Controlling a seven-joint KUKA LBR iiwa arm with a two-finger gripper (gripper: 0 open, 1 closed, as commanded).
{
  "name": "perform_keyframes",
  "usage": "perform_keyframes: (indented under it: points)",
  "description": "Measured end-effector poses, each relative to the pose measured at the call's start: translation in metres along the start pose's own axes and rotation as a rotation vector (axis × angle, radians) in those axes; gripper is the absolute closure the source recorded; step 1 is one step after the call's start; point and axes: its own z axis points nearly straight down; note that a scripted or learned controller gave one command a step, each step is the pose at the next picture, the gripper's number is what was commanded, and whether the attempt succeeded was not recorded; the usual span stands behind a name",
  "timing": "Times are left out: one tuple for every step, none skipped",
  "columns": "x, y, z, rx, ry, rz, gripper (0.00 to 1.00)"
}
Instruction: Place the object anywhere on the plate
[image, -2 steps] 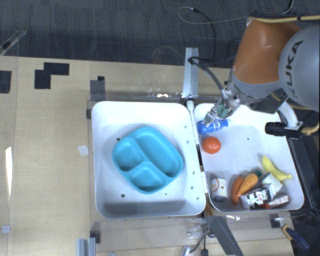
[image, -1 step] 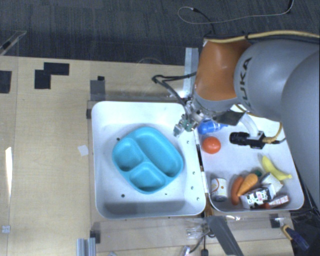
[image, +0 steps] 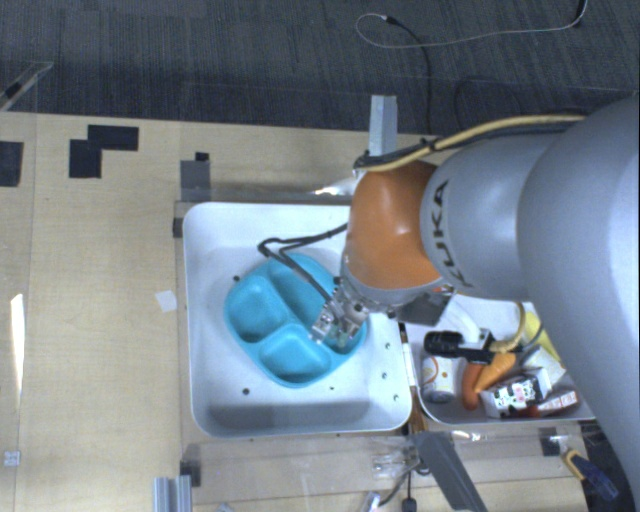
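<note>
Camera view from above a pale wooden bench: the largest thing is the grey arm (image: 540, 210), which comes in from the right and fills the upper right of the scene, its orange band (image: 392, 235) sitting just above the wrist. Below it lie two shallow white bins side by side. The left bin (image: 215, 330) holds a bright blue plate (image: 270, 320) divided into compartments, lying a little right of the bin's middle. The right bin (image: 430, 405) is mostly hidden under the arm; its visible corner holds a small pile of objects, among them a black-handled tool (image: 455, 344), an orange carrot-shaped item (image: 485, 374), something yellow (image: 528, 325) and a small white and red package (image: 520, 397). The gripper (image: 335, 325) hangs over the right edge of the plate, at or just above its surface. Whether it is apart, together or clamped on anything cannot be told, and no object can be made out on the plate.
</note>
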Motion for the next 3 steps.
perform_keyframes:
  points:
    - [0.045,0.008,-0.059,-0.001,-0.002,0.108,1.00]
    - [0.043,-0.014,0.026,0.001,0.000,0.123,1.00]
    - [0.085,0.064,0.034,-0.023,-0.026,-0.220,1.00]
